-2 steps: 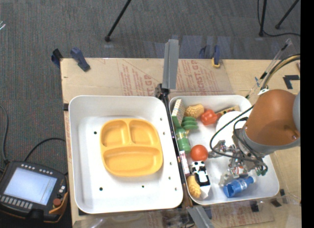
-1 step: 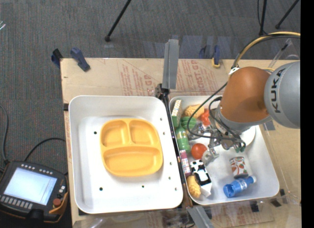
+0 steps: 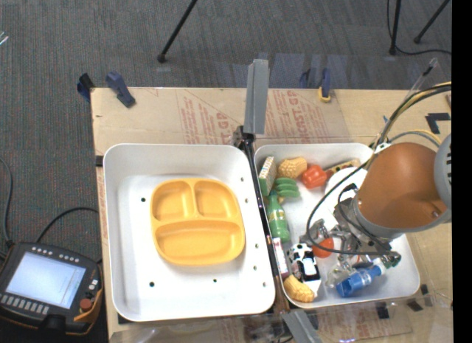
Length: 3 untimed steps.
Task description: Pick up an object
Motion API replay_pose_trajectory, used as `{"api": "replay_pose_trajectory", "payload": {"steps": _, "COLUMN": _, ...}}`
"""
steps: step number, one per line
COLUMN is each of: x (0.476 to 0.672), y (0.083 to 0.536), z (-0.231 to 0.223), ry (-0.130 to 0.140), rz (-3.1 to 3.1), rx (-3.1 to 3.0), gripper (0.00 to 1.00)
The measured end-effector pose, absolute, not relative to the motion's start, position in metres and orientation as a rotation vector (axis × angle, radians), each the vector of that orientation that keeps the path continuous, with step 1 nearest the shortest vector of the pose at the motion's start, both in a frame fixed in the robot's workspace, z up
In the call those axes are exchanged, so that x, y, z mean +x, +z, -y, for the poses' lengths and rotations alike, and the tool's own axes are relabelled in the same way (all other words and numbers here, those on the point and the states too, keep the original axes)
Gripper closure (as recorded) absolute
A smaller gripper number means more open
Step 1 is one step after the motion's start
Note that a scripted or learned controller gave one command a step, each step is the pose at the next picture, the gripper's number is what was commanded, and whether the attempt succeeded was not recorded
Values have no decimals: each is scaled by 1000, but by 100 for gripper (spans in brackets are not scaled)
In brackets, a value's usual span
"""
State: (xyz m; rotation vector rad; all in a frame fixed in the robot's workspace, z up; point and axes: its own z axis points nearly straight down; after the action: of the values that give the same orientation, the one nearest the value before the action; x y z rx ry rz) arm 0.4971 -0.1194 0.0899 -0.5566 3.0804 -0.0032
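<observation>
Grey carpet [image 3: 88, 32] is seen around a wooden bench [image 3: 184, 113], on which two shallow white bins are set side by side. A yellow divided plate [image 3: 198, 221] lies flat in the left bin [image 3: 122, 186], near its middle. The right bin [image 3: 409, 271] is crowded with small toys, and the arm [image 3: 402, 186], with its orange band, is lowered over this bin from the right, hiding much of the far side.

The gripper [image 3: 346, 249] is found low in the right bin, among wires and metal parts; whether it is apart or together cannot be told, and nothing can be seen clamped in it. A blue bottle [image 3: 359, 281] lies just below it, near the bin's front wall. A small red piece [image 3: 323, 246] is partly covered at the gripper's left side.

Along the left wall of the right bin, a green bottle [image 3: 279, 220] is laid lengthwise. A yellow corn cob [image 3: 292, 167] and a red-orange pepper [image 3: 313, 176] are placed near the back. A black-and-white toy [image 3: 304, 260] sits near the front, with a second yellow corn cob [image 3: 300, 288] just in front of it.

A handheld control screen [image 3: 48, 282] rests on the floor at the lower left.
</observation>
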Motion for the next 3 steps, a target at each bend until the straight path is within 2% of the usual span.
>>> {"api": "replay_pose_trajectory", "payload": {"steps": 1, "x": 513, "y": 90, "z": 83, "ry": -9, "rz": -3080, "rx": -602, "gripper": 0}}
{"api": "replay_pose_trajectory", "payload": {"steps": 2, "x": 514, "y": 89, "z": 84, "ry": -6, "rz": -3077, "rx": -626, "gripper": 0}}
{"api": "replay_pose_trajectory", "payload": {"steps": 3, "x": 500, "y": 90, "z": 82, "ry": -8, "rz": -3067, "rx": -624, "gripper": 0}}
